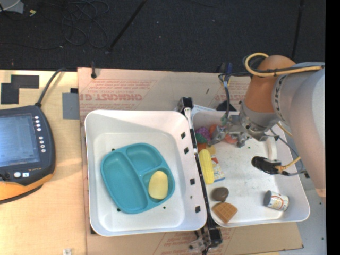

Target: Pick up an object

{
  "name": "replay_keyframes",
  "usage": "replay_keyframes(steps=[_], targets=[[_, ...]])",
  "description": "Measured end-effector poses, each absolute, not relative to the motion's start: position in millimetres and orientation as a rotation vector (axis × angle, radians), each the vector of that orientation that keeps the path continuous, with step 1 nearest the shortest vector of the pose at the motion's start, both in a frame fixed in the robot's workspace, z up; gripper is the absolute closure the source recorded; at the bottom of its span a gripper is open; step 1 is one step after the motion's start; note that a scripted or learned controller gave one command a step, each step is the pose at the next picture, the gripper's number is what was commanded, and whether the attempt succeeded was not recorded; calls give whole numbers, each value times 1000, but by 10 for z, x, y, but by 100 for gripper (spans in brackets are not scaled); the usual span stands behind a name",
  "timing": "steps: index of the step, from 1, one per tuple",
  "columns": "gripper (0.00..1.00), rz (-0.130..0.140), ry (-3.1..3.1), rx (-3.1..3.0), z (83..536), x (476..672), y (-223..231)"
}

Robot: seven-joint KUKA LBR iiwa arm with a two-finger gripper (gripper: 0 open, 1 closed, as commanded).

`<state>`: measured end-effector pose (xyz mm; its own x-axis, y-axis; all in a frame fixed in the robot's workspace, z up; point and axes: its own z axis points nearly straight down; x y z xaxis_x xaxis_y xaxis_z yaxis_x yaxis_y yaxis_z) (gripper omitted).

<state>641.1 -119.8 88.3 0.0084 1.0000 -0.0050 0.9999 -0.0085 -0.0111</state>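
Two white bins (175, 122) sit on a cardboard-covered bench (133, 89), dark floor (159, 25) behind.

Left bin (101, 137): divided tray (127, 179), lemon (158, 185) in its lower-right compartment. Right bin (297, 206): corn cob (205, 166) along left wall, cookie (225, 212) lower left, can (276, 201) lower right, probably small toys upper left. Tablet (24, 142) at frame left.

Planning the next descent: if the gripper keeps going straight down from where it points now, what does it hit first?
Most likely the small toys heaped in the back corner of the right bin, right under the gripper. Depth is unclear from this single slanted view.
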Motion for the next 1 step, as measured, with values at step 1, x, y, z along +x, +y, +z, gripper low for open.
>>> replay_keyframes(steps=[1], targets=[[100, 31, -2201, -2213, 956, 6378, -1171]])
